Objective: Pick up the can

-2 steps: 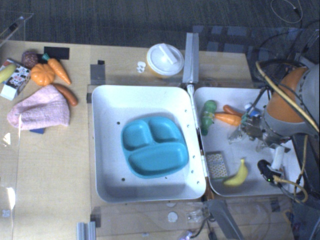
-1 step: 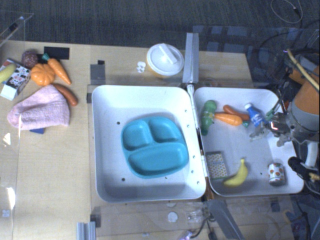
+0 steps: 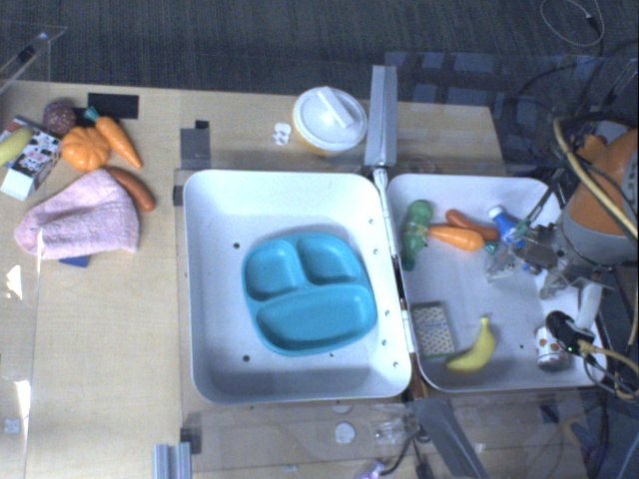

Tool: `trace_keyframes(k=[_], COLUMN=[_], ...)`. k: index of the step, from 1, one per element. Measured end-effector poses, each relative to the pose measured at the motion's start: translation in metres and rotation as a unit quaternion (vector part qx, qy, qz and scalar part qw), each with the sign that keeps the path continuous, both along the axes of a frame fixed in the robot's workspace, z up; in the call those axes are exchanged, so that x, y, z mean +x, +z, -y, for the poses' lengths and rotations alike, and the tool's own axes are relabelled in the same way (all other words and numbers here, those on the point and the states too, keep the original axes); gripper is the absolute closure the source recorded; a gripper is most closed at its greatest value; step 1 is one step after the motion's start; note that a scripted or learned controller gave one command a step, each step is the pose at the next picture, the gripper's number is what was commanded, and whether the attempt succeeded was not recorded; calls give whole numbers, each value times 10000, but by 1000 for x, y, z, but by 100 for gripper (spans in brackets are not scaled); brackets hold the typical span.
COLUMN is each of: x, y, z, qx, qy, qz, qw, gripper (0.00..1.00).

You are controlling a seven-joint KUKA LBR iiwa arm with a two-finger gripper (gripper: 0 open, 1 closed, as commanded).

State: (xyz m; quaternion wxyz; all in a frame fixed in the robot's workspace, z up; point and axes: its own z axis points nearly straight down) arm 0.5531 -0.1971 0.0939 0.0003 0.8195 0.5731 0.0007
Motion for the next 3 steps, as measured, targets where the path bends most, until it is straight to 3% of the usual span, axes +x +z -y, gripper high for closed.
trace_keyframes(k=[1, 2, 3], x=[54, 3, 44], y=[-7, -5, -7], z=[-3, -12, -3], qx=[-11, -18, -17], qy=[-110, 1241, 1184], qz=[24, 37, 33], qw=[9999, 9923, 9930], gripper=[0, 0, 0])
